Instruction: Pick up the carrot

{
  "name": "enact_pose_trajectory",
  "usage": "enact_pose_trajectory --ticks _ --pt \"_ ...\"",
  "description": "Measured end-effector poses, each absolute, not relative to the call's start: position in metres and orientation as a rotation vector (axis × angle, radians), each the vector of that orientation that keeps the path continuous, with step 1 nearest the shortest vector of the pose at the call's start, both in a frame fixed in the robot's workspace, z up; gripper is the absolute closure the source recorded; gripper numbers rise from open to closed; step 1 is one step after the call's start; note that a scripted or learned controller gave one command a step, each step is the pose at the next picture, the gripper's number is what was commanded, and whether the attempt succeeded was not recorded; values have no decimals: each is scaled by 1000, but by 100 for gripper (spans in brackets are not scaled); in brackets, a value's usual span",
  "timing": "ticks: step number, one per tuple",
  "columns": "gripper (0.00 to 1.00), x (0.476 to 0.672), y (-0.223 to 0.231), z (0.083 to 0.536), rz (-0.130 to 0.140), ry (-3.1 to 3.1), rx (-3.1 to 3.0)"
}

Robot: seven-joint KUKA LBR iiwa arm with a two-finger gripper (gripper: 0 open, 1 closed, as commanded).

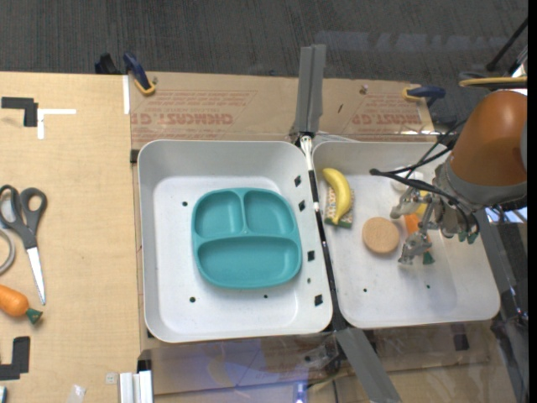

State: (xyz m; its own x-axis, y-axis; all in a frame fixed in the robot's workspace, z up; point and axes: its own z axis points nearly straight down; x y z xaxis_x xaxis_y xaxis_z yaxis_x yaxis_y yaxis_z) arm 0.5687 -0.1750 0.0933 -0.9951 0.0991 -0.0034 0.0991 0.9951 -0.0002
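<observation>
A carrot (410, 222) lies in the right bin (445, 300), showing an orange patch and a green tip at its lower end. My gripper (414, 243) hangs directly over it and covers its middle. The arm's orange band (499, 137) is at the right edge. I cannot make out whether the carrot is gripped or merely lies under the gripper.
The right bin also holds a banana (337, 195) and a round tan disc (381, 235), both left of the gripper. A teal divided plate (247, 238) sits in the left bin (159, 250). On the bench at the left lie scissors (27, 233) and a second carrot (13, 302).
</observation>
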Motion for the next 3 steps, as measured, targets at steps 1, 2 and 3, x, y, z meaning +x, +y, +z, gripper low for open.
enact_pose_trajectory --ticks 1,2,3 --pt "100 571 -174 104 -3 3130 149" --pt "100 540 -108 185 1 3137 24" --pt "100 510 -164 280 -2 3135 -93"
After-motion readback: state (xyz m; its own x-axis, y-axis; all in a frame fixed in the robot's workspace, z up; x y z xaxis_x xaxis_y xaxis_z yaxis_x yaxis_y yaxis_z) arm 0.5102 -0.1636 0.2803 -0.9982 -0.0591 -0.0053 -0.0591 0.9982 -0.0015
